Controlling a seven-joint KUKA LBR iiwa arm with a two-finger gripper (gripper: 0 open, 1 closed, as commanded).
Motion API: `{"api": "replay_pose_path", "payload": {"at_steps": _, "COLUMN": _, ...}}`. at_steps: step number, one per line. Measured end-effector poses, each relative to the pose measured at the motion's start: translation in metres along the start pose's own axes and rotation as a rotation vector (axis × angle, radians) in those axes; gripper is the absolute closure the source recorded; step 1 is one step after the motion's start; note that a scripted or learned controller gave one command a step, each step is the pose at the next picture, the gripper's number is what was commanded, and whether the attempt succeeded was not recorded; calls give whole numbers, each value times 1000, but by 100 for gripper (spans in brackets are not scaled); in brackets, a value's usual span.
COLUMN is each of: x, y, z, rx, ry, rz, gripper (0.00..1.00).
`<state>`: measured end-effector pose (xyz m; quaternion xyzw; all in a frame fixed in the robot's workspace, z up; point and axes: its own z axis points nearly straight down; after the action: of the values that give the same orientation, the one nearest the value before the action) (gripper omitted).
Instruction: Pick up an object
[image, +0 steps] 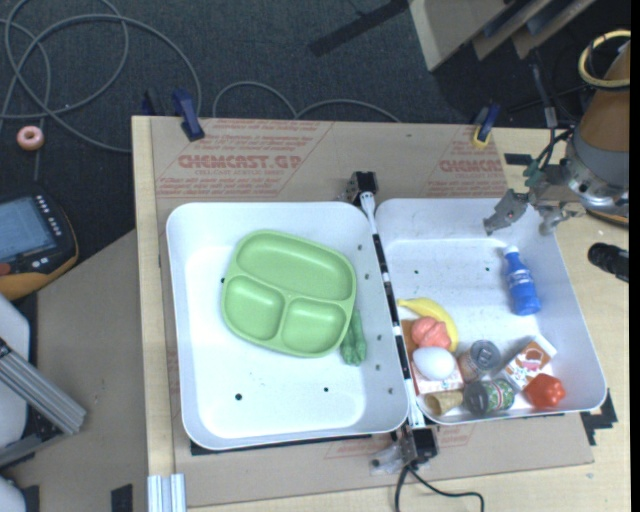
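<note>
Your claw (528, 212) hangs over the far right corner of the right bin (440, 235), its two fingers spread apart with nothing between them. Everything worth picking lies on the near side of it.

Closest to the claw, just toward you from its fingertips, the blue bottle (519, 282) lies on its side on bare bin floor, cap end pointing back at the claw. You would judge it light, rigid and smooth, so it may roll or slip; take it across the middle of its body, fingers set square to its long axis, not on the narrow cap.

Farther from the claw, toward the near edge of the same bin, a cluster sits packed together: the yellow banana (432, 312), a pinkish toy (430, 332) touching it, a white egg (433, 362), a grey round lid (484, 354), a dark can (488, 397), a small carton (527, 362) and a red piece (546, 391). These touch or nearly touch, so fingers would likely snag on neighbours; the egg looks smooth and hard to pinch.

Well away from the claw, in the left bin (200, 300), the green divided plate (288, 293) lies flat, with a green leafy piece (353, 340) at its edge. The plate is wide and stiff, graspable only by its rim. The bottle looks your easiest choice.
</note>
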<state>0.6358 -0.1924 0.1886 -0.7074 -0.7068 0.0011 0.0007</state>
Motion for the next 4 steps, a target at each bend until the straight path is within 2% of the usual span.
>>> {"api": "replay_pose_path", "payload": {"at_steps": 1, "x": -20, "y": -6, "z": 95, "rx": 0, "ry": 2, "rz": -1, "gripper": 0}}
{"api": "replay_pose_path", "payload": {"at_steps": 2, "x": -26, "y": -12, "z": 102, "rx": -5, "ry": 9, "rz": -6, "gripper": 0}}
{"api": "replay_pose_path", "payload": {"at_steps": 3, "x": -26, "y": -26, "z": 103, "rx": -5, "ry": 8, "rz": -6, "gripper": 0}}
{"api": "replay_pose_path", "payload": {"at_steps": 4, "x": -28, "y": -26, "z": 93, "rx": -5, "ry": 3, "rz": -5, "gripper": 100}}
